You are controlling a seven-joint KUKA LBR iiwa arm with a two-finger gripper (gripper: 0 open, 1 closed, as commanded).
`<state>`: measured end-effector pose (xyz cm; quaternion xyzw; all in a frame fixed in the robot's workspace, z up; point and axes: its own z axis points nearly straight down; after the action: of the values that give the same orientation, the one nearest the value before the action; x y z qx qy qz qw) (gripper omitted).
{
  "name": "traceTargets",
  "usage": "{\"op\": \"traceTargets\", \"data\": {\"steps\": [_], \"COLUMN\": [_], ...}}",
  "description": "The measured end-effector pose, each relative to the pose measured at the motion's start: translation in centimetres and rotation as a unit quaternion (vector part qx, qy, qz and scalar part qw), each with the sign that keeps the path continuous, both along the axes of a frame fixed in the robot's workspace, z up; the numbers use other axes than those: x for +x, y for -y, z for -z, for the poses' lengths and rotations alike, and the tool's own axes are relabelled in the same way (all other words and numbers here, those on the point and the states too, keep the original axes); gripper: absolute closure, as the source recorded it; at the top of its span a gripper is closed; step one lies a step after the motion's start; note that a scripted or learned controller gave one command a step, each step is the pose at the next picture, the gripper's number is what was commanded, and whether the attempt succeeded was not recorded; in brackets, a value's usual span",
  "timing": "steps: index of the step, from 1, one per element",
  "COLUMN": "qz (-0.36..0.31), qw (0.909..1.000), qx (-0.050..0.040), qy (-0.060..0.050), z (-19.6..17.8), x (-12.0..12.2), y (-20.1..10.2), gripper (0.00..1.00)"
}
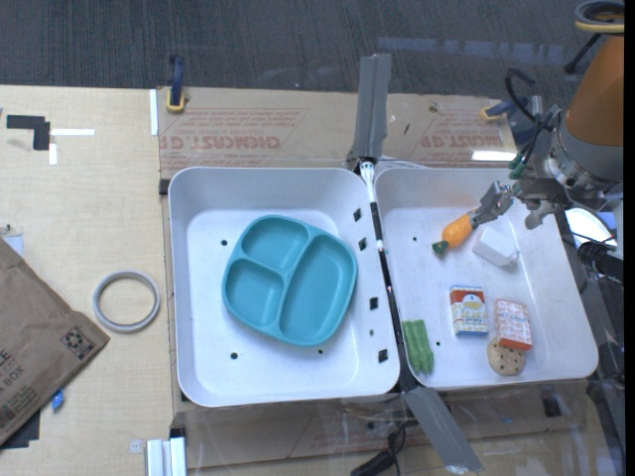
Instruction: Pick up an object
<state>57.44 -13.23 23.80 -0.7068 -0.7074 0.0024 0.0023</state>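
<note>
— Orange and small, the toy carrot [455,232] lies in the right bin [556,365], near its upper middle; it seems to be the piece aimed at, since the gripper [511,206] is set just beside its upper right end.

— Is it held?

— That is not shown; the jaws are seen spread open, one finger close to the carrot and the other out toward the arm; nothing is seen between them.

— Why is the arm placed so?

— It is brought in from the right, low over the bin, so the open jaws can be lowered around a loose piece; that is a judgement only.

— What else is counted in that bin?

— One white block [495,252] just right of the carrot; one small carton [467,311]; one red-and-white packet [512,325] beside it; one round cookie [506,358] touching the packet's lower end; one green pod [418,346] by the left wall; six pieces in all, laid loose and mostly apart, so each can be reached singly.

— And the left bin [198,365]?

— One teal divided plate [290,280], with three compartments, is laid flat in it.

— Outside the bins?

— On the counter [89,196], one tape ring [126,299] and one brown cardboard box [35,340] are left well apart from the work.
</note>
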Motion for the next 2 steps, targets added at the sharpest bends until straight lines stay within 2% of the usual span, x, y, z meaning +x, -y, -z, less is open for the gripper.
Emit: {"op": "traceTargets", "data": {"steps": [1, 2], "qz": [-0.116, -0.173], "qw": [0.9932, 0.9850], "qx": [0.0009, 0.0007], "qy": [0.000, 0.002], "z": [6.2, 14.7], "x": [3.0, 4.4], "y": [-0.7, 0.7], "gripper": [0.00, 0.00]}}
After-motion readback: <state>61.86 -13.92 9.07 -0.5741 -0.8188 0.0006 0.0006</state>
